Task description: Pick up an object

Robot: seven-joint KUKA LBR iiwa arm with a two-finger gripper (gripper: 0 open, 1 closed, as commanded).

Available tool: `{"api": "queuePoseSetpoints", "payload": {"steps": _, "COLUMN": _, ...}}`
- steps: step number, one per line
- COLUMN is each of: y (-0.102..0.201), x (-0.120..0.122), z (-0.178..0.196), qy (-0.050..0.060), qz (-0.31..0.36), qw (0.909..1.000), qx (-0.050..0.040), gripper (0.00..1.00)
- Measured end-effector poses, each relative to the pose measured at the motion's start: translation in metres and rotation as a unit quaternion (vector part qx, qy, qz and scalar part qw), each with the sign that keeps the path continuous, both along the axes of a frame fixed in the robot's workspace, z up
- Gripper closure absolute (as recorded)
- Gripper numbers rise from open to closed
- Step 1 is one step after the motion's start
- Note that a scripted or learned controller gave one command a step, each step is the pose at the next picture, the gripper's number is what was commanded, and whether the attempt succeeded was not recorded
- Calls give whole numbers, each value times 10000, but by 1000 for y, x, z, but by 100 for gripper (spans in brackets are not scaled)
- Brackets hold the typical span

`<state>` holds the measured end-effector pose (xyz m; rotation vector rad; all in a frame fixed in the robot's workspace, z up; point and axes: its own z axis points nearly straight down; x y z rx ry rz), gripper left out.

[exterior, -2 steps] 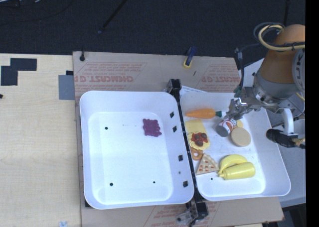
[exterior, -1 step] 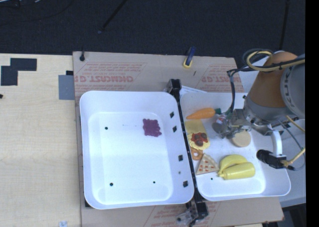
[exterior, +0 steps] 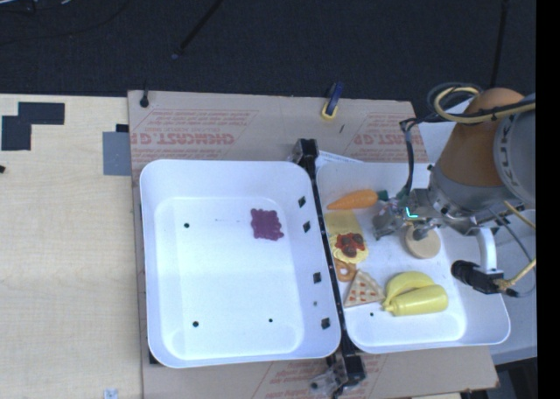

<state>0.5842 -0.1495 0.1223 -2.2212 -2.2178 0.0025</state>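
The right bin (exterior: 455,332) holds an orange carrot (exterior: 351,200), a yellow slab with red spots (exterior: 348,244), a pizza slice (exterior: 362,289), a yellow banana (exterior: 414,293) and a tan round disc (exterior: 425,243). A purple grape bunch (exterior: 267,224) lies alone in the left bin (exterior: 166,301). My gripper (exterior: 391,217) hangs low over the right bin, between the carrot and the tan disc, close to both. The arm's orange band sits behind it at the right. The wrist body hides the fingertips.
A black divider clamp (exterior: 319,248) runs between the two bins. Cables loop around the arm at the right, above the bin's right wall. A blue and yellow clamp (exterior: 332,101) grips the board's far edge. Cardboard lies under both bins.
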Motion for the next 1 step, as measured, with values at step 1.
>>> {"api": "queuePoseSetpoints", "payload": {"steps": 1, "y": -54, "x": 14, "z": -32, "qy": -45, "qz": 18, "qw": 10000, "qx": -19, "gripper": 0}}
